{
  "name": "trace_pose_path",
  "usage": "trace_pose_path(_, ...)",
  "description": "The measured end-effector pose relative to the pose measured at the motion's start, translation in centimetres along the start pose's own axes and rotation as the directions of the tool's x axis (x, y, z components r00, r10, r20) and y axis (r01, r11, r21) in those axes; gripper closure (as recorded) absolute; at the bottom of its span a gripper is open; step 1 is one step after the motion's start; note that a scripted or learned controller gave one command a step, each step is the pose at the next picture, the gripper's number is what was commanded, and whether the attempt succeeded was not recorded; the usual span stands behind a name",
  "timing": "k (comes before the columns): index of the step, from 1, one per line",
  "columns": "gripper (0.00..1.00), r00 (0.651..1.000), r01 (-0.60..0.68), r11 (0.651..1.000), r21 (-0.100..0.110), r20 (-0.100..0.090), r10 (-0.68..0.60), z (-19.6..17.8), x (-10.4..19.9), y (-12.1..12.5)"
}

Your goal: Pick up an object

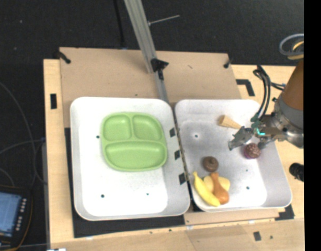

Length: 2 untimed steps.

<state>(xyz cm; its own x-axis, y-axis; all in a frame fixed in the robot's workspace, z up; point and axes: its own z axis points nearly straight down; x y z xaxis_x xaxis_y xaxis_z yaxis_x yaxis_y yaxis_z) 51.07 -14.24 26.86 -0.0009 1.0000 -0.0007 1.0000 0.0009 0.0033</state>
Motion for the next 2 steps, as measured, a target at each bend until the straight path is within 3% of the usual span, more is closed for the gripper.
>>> trace_pose_path(2,0.0,1.0,-0.001,1.0,0.007,0.0,0.001,10.6,0.3,-0.5)
